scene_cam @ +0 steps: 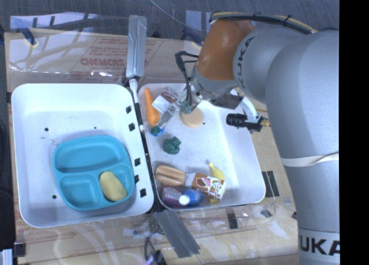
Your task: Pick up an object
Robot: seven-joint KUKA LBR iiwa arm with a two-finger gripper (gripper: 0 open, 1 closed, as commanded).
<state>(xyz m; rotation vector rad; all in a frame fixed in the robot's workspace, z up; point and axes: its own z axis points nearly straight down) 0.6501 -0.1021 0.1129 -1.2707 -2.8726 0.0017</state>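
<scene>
Claw [187, 103] low in the right bin [245, 160], fingers' state impossible to tell. Just beside it, a flat tan disc [194, 118]; on the other side, a slim orange carrot [150, 107]. Nearer the camera, a knobbly green lump [171, 144]. Farther still, a smooth hot-dog bun [169, 174] and printed carton [209, 185]. Across the divider, a glossy blue tray [78, 169] holding a yellow oval [113, 185]. Bulky grey arm [288, 91] bent down from the right, orange band [222, 48] above the wrist.

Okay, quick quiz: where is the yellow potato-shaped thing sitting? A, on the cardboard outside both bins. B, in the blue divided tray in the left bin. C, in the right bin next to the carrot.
B: the yellow lump lies in a lower compartment of the blue tray, which sits in the left bin.
</scene>
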